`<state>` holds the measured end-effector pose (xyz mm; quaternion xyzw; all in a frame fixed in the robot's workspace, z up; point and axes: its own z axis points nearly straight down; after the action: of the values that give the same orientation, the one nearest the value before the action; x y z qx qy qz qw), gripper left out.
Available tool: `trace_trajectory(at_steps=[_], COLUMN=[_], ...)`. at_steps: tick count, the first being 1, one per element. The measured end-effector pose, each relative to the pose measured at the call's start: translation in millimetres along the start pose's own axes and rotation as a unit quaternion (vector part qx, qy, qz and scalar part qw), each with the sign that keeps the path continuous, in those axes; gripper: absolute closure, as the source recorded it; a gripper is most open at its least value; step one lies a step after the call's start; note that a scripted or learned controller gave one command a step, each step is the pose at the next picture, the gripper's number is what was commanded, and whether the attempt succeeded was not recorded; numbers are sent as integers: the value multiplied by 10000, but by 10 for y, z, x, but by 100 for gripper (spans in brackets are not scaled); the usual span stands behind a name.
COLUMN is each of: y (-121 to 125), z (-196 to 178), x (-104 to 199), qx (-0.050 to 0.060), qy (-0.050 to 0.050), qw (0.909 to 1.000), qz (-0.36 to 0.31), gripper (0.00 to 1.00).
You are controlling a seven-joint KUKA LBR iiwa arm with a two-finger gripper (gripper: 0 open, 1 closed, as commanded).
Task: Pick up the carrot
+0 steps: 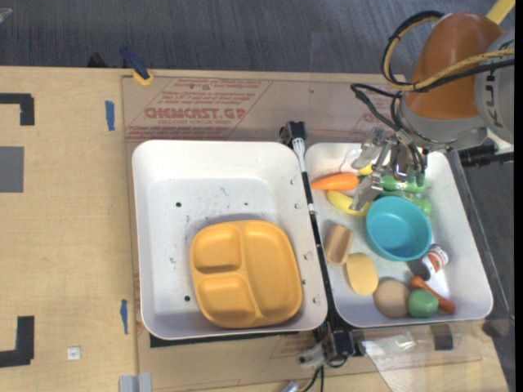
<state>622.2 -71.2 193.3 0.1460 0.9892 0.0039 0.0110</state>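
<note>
the gripper [384, 170] hung over the far part of the right bin [470, 243], its metal fingers pointing down and to the left; whether they were spread or closed could not be told from this slant, and nothing could be seen held between them. the arm [449, 64] rose behind it to the upper right, its orange band showing large, with black and yellow cables looping around it.

the carrot [335, 182] lay just left of the gripper, at the far left of the right bin, its length running across the bin and its near end close to the finger tips; contact could not be judged. a yellow piece [347, 202] lay just beneath it, partly under the gripper. something green [404, 186] showed right below the gripper's body.

nearer the camera sat a blue bowl [398, 227], upright. left of it lay a tan bread-like piece [337, 243], and below that a pale yellow oval [361, 273]. at the near edge rested a brown egg-shaped thing [391, 298] touching a green ball [423, 303], with a small orange stick [433, 294] and a little bottle [435, 260] by them.

the left bin [163, 219] held a yellow divided plate [245, 272] in its near half. both bins sat on a cardboard sheet [204, 104] over the bench [57, 219].
</note>
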Motion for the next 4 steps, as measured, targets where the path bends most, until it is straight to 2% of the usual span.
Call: trace_trajectory(at_steps=[1,2,3,4], y=[827,403,636,761], z=[77,66,76,80], x=[67,711,299,196], qx=[16,55,58,62], qy=[67,94,56,55], qw=[9998,9999,9832,9706], qz=[173,116,1823,2407], gripper=[0,0,0,0])
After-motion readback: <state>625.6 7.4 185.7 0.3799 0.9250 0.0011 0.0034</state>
